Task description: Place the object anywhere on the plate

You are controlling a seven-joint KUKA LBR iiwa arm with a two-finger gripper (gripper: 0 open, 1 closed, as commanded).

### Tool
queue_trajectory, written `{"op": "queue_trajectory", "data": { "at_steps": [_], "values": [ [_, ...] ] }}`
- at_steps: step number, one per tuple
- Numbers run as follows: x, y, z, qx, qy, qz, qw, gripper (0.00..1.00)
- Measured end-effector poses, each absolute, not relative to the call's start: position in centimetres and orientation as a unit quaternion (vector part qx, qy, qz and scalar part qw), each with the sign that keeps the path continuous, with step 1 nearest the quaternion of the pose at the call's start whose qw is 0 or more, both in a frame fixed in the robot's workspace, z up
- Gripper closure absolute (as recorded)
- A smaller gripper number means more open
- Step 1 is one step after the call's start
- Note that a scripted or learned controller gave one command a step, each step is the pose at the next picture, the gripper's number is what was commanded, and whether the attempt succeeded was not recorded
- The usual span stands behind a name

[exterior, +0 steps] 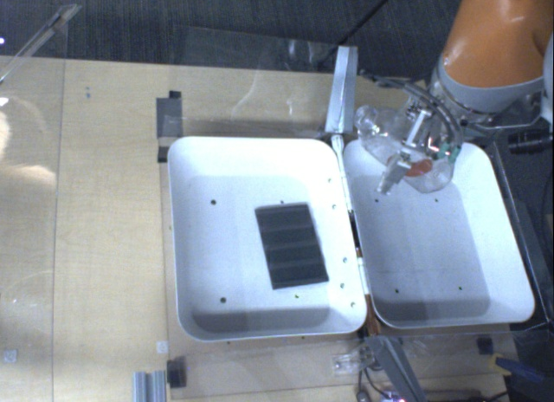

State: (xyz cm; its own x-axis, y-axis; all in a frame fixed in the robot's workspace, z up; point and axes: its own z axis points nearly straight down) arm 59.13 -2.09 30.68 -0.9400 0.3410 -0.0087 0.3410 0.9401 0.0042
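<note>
A dark, ribbed rectangular plate lies flat in the middle of the left bin. At the far left corner of the right bin is a clear plastic object with a small red-orange patch showing through it. Part of the clear object overlaps the bin's far rim. My gripper reaches in from the upper right and sits right in the clear object's outline. Its metal parts overlap the plastic, so I cannot make out whether it has a hold.
The two white bins meet at a raised divider rim. A metal post stands just behind the bins' joint. The arm's orange band hangs over the right bin's far edge. Wooden bench surface extends to the left.
</note>
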Motion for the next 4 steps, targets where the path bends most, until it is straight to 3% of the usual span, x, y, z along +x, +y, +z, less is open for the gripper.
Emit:
{"op": "queue_trajectory", "data": {
  "at_steps": [1, 4],
  "values": [
    [54.2, 0.5, 37.0, 0.001, 1.000, 0.0007, 0.006, 1.00],
    [54.8, 0.9, 40.7, 0.002, 1.000, 0.0032, 0.021, 1.00]
  ]
}}
